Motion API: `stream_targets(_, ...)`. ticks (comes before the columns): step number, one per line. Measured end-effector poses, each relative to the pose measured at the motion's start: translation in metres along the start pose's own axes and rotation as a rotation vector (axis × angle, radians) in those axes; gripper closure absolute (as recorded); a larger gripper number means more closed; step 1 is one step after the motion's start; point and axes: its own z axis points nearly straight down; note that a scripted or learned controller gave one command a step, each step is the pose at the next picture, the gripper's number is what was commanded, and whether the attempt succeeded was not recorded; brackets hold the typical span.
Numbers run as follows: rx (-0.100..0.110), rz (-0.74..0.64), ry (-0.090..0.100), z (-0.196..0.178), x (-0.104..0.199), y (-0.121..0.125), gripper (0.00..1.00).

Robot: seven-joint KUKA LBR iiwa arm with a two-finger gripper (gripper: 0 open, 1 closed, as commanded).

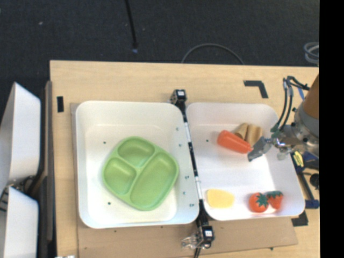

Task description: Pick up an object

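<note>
Looking at the right bin (pixel 215 117), the closest candidate for a pick is the orange carrot-like piece (pixel 233 141), lying slanted in the upper half with a tan roll-shaped thing (pixel 249 131) touching it from behind. The tool (pixel 262 148) is sitting just beside the carrot's right end, low over the bin, coming in from the right edge. I honestly can't tell how far open it is from where I'm standing, it's just a grey blur, and nothing is visibly in it.

Further out in the same bin there's a yellow lemon-ish piece (pixel 220 199) at the near wall and a red strawberry toy (pixel 265 201) next to it, well apart from the tool. The left bin (pixel 86 144) just has a green divided plate (pixel 141 172). Both bins sit on the wooden table (pixel 118 79).

If it's going for the carrot, my guess is it should straddle the thick middle across the short axis, not the tapered tip, and stay clear of the tan roll so it doesn't nudge both or grab two at once.
</note>
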Motion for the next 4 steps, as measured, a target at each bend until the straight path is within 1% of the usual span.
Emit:
stream_targets(1,-0.011,-0.003,-0.003,-0.005,0.000,0.002,0.00)
stream_targets(2,-0.005,0.000,-0.003,0.055,0.002,0.008,0.00)
stream_targets(3,-0.004,0.001,-0.003,0.117,-0.004,0.004,0.00)
stream_targets(4,-0.008,0.001,-0.004,0.151,-0.006,0.004,0.00)
